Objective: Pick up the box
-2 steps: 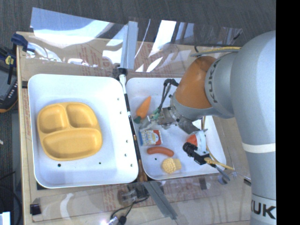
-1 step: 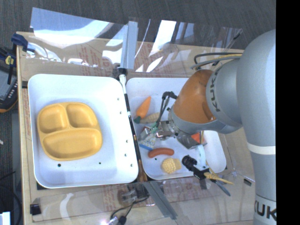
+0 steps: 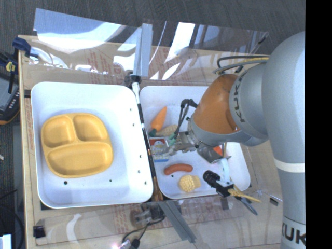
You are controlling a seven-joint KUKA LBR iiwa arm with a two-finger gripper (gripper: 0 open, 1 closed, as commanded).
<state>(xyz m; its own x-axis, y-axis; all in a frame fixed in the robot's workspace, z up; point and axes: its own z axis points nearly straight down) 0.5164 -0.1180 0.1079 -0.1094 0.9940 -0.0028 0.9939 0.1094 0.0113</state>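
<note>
The box, small with red and white faces and a green edge, lies against the left wall of the right bin. My gripper is down in that bin, right at the box's near right side, touching or nearly touching it. The grey arm and its orange band reach in from the right and hide the bin's right half.
In the right bin an orange carrot lies behind the box, with a red sausage and a yellow corn cob in front. A red item peeks from under the wrist. The left bin holds a yellow divided plate.
</note>
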